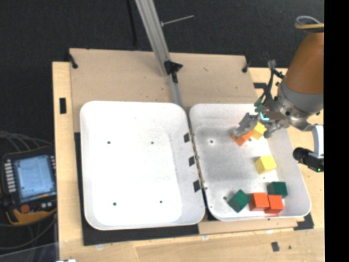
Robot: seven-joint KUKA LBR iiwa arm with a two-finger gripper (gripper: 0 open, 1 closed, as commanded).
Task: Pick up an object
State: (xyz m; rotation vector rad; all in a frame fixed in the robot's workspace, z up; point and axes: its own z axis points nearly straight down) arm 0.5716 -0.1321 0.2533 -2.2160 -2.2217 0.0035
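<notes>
Two white bins: left bin plain white with a few dark dots, right bin white with grey speckling. Bench pale tan wood on a black surround. Arm orange band over grey wrist. Tool grey metal, touched by teal. Orange block and yellow block near the tool. Separate yellow cube. Dark green cube, second green cube, two orange cubes together. Handheld screen glows blue-grey.

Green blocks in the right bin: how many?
2. One green block sits at the front of the right bin, touching an orange block. The other green block is just behind the orange pair, nearer the right wall. More may be hidden under the gripper.
</notes>
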